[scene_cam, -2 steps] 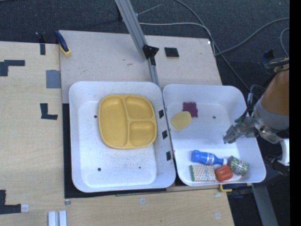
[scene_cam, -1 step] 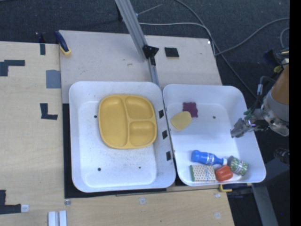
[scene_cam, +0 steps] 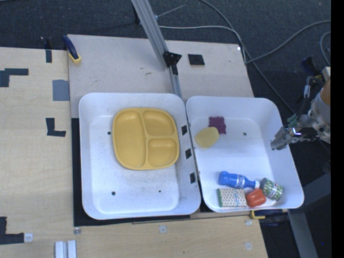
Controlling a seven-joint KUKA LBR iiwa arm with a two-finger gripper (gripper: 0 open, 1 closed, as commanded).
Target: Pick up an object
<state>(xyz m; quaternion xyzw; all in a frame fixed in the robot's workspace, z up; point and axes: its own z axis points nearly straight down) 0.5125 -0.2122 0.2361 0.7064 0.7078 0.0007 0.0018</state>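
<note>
The right bin point(scene_cam: 269, 112) holds a pale yellow rounded object point(scene_cam: 207, 137) and a small purple block point(scene_cam: 217, 124) near its back left. At its front lie a blue bottle point(scene_cam: 236, 180), a white speckled packet point(scene_cam: 231, 198), a red-orange object point(scene_cam: 256, 198) and a green and silver can point(scene_cam: 272, 190). My gripper point(scene_cam: 283, 138) hangs at the right rim of this bin, apart from all the objects, with nothing seen between its fingers.
The left bin point(scene_cam: 97, 144) carries a yellow divided plate point(scene_cam: 145, 138). A grey metal bar point(scene_cam: 153, 28) slants from the top down to the gap between the bins. Cables lie on the dark floor behind.
</note>
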